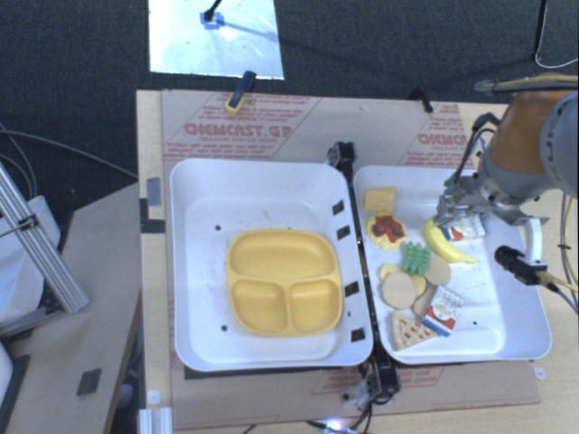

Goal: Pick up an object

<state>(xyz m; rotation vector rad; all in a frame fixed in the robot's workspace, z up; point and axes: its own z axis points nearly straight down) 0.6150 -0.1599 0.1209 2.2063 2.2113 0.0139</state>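
White right bin (pixel 520 337), near corner bare

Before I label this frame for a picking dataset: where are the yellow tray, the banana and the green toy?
yellow tray (pixel 282 259), camera view, on its large upper compartment.
banana (pixel 445 245), camera view, on the middle of its curve.
green toy (pixel 415 258), camera view, on its centre.

The arm (pixel 534 147) is showing a rounded grey casing, with a broad orange band sitting above its wrist. A thin dark cable is running along its left side. At the wrist's end the metal is looking lighter, silvery and blocky.
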